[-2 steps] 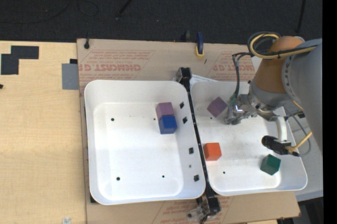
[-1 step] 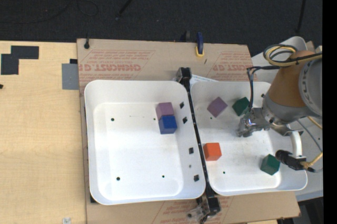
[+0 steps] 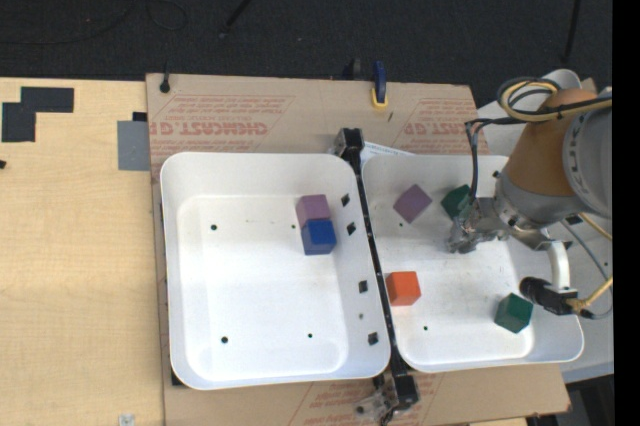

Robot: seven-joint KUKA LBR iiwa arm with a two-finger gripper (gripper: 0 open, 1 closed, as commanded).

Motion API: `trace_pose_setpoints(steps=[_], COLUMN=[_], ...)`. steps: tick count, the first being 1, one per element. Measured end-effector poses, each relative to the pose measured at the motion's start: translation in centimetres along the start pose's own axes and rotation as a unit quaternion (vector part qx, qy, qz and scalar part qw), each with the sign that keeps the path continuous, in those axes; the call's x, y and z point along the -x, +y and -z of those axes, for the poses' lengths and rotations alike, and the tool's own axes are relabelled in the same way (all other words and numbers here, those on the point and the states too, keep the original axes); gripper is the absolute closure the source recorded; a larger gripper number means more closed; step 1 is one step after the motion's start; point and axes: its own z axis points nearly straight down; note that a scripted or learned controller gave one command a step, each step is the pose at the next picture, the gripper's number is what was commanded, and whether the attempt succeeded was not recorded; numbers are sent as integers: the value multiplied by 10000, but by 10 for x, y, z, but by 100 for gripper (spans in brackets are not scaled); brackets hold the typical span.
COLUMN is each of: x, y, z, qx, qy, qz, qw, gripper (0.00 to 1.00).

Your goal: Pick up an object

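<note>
My gripper (image 3: 463,238) is low over the right bin (image 3: 560,346), near its back middle. A dark green block (image 3: 456,201) sits just behind the gripper, close to it or touching it; I cannot tell which. A purple block (image 3: 411,204) lies to the left of that green block. An orange block (image 3: 403,288) rests by the bin's left wall. A second green block (image 3: 513,312) lies at the front right. Nothing is visibly lifted off the bin floor.
The left bin (image 3: 190,344) holds a purple block (image 3: 312,208) with a blue block (image 3: 319,236) touching its front. A black divider (image 3: 362,244) runs between the bins. The arm (image 3: 555,164) and its cables cover the right bin's back right corner.
</note>
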Motion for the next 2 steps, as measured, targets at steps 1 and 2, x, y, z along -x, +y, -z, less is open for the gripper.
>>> trace_pose_setpoints(steps=[1, 2], x=[-13, 43], y=[34, -11], z=[0, 0], qx=[9, -21], qy=[-1, -6], qz=[8, -25], qw=[10000, 10000], gripper=[100, 100])
